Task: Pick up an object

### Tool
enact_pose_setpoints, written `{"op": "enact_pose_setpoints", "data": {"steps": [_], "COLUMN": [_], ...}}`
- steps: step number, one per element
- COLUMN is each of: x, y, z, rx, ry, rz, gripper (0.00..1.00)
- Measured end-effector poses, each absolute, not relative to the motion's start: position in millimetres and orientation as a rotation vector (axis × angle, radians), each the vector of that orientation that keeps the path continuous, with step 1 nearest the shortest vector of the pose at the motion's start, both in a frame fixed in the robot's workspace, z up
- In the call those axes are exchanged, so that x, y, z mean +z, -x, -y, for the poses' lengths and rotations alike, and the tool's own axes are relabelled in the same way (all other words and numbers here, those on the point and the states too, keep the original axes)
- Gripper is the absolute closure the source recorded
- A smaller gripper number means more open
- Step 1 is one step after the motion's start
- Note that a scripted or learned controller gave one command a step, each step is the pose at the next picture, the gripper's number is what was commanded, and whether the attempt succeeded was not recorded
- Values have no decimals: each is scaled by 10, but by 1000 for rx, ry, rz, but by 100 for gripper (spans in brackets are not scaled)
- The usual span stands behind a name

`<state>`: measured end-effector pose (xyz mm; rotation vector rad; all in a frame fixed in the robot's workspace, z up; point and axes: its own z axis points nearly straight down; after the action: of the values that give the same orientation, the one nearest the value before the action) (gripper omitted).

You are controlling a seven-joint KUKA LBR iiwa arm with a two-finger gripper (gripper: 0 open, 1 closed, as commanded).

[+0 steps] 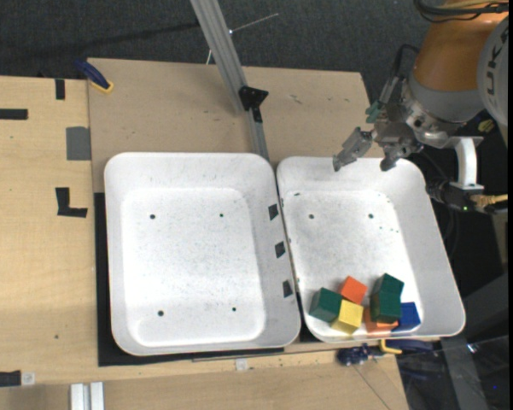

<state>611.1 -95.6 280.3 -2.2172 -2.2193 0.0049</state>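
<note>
1. The counter (34, 254) is a light wooden board. It carries two shallow white bins side by side, with bare wood around them on the left and at the back.
2. The left bin (119, 229) has its long side running from the back toward the front of the view. Its speckled floor is wide open.
3. The right bin (427, 229) lies the same way, touching the left bin along one edge. Most of its floor, from the back rim down to the middle, is free room.
4. The arm (457, 49), grey with an orange band, comes in from the right and hangs over the back right corner of the right bin.
5. The gripper (367, 156) is above the back rim of the right bin. Its two fingers are spread apart and nothing is between them.
6. The blocks are small cubes, packed together in the front right corner of the right bin, close to the front rim. Being cubes, they show no clear long axis; several sit turned at a slant.
7. There I see a dark green block (327, 304), an orange block (353, 289), a yellow block (350, 315), a second green block (389, 292) and a blue block (409, 315).
</note>
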Motion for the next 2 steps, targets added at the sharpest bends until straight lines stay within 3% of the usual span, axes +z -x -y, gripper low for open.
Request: {"op": "enact_pose_setpoints", "data": {"steps": [1,2], "x": [2829,2262], "y": [-6117,-6208], "z": [957,939], "rx": [1,8], "ry": [2219,2217], "rz": [2223,2220], "gripper": [0,0]}}
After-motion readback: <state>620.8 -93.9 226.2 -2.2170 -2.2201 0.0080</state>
